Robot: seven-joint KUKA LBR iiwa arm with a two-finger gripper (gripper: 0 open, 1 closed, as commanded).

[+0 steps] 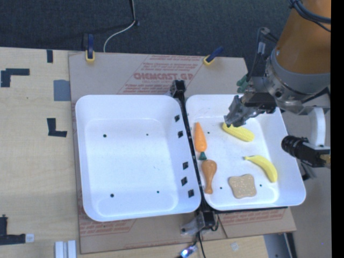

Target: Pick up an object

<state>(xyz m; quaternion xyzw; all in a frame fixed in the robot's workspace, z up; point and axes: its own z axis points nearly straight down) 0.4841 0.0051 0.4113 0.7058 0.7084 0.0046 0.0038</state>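
Note:
The right bin (287,138) holds several toy foods: an orange carrot (200,137) by the divider, a brown drumstick (208,174) below it, a slice of toast (242,186), a banana (264,167) and a yellow corn cob (239,133). My gripper (233,118) hangs over the bin's upper middle, its tips right at the left end of the corn cob. From this angle the dark fingers merge, and nothing can be made out between them.
The left bin (86,144) sits beside the right one, with a black clip-lined divider (185,144) between them. Both rest on a cardboard sheet (156,77) held by clamps. A black fixture (301,148) sticks out at the right bin's right rim.

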